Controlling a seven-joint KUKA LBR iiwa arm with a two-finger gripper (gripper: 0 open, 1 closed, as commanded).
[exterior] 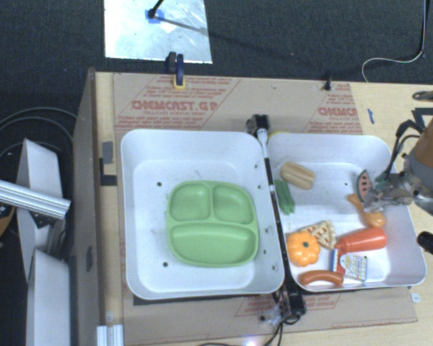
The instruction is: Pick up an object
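My gripper (379,193) hangs low at the right bin's (404,166) far right side, over the watermelon slice (363,184) and a small orange piece (368,213); whether it pinches anything I cannot tell. The orange carrot (361,241) lies just below-left, long axis running left-right, toward the pumpkin (304,247)

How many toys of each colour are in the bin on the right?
Orange: 3, pumpkin, carrot, sausage
Red: 2, bottle, watermelon slice
Green: 1, pea pod
Tan: 2, bread roll, pizza slice
White: 1, small carton
Total: 9
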